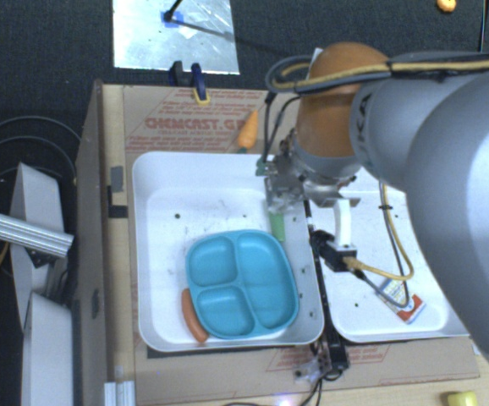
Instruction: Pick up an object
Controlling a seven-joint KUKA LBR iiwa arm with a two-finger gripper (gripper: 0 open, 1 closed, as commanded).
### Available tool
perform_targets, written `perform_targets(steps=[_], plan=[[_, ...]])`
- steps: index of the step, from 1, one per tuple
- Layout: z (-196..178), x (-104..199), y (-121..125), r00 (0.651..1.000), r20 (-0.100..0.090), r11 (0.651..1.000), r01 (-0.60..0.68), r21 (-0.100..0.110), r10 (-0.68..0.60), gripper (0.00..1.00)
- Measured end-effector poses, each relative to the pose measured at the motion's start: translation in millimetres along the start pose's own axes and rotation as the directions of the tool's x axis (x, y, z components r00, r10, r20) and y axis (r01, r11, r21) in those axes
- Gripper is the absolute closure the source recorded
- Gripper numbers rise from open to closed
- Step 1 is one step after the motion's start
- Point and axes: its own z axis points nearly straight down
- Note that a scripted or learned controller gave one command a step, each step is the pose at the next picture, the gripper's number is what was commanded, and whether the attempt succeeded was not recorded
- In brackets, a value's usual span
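Against the left bin's [156, 227] right wall, the hand [282, 200] hangs over one pale green stick [277, 226]; its state cannot be told. One blue divided plate [243, 283] and one orange sausage [194, 315] lie at that bin's front edge.

A cardboard-covered bench [194, 121] bears two white bins, the left bin [156, 227] beside the right bin [371, 324].

Blue divided plate [243, 283] and hot dog [193, 315] (orange) lie in left bin [162, 227].

Apparently "CHEMCAST" in red on cardboard sheet [195, 117]
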Motion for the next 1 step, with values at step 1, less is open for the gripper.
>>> perform_targets(steps=[1], plan=[[-7.1, -35.5, 34.1, 1.0, 0.001, 1.0, -0.007, -0.004, 0.007, 1.0]])
